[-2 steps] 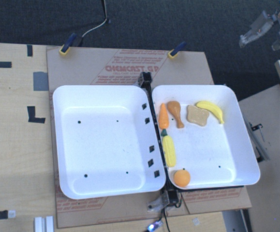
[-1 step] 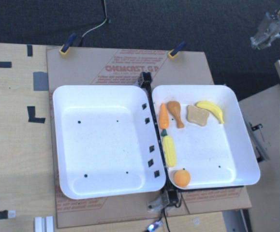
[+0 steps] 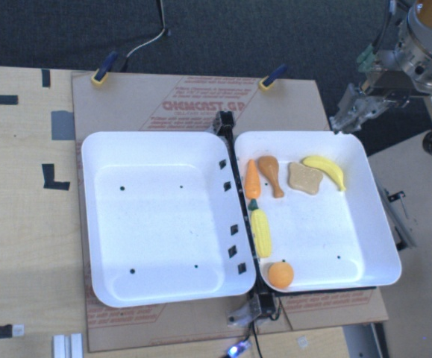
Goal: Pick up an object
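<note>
Two shallow white bins are being shown side by side on the worktop (image 3: pixel 22 200), over a cardboard sheet (image 3: pixel 201 103) clamped at its far edge. The left bin (image 3: pixel 156 222) is lying at nine o'clock of the right bin (image 3: pixel 365 237). The hand (image 3: pixel 344 122) is being held above the right bin's far corner, at about one o'clock of the bin's centre (whether it is spread or pressed together cannot be told), and nothing is seen gripped in it. In the right bin, a carrot (image 3: pixel 252 179) and a corn cob (image 3: pixel 260 232) are lying along the dividing wall. A drumstick (image 3: pixel 271 174) is resting just beside the carrot. A bread slice (image 3: pixel 304 177) is touching a banana (image 3: pixel 327 170). An orange (image 3: pixel 280 274) is sitting at six o'clock of the cob.
</note>
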You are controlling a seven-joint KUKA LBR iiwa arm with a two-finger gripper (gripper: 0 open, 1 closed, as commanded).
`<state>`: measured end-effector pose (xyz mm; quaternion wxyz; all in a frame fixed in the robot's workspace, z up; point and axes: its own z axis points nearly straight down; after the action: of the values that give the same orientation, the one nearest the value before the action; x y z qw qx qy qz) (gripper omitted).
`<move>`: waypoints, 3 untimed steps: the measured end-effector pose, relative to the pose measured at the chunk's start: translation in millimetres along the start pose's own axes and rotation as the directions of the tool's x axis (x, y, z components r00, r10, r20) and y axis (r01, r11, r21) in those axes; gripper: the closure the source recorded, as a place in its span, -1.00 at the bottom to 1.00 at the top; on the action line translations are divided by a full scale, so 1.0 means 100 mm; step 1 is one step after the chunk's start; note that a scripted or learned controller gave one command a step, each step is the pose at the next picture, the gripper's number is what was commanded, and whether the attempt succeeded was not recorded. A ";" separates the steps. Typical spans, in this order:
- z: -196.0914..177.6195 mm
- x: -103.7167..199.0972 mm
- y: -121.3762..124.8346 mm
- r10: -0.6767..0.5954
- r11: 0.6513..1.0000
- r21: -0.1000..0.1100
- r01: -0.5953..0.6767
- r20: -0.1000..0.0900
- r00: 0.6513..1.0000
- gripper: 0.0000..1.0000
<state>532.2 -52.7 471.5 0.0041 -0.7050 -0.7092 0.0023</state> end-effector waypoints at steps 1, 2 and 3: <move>-0.67 0.41 -0.51 0.000 1.000 -0.015 0.000 0.001 1.000 1.00; 0.07 1.27 -0.48 -0.004 1.000 -0.001 0.004 0.002 1.000 1.00; 0.71 1.62 -0.48 0.002 1.000 -0.001 -0.002 0.004 1.000 1.00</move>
<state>483.1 109.0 401.7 0.0024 -0.7056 -0.7086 0.0034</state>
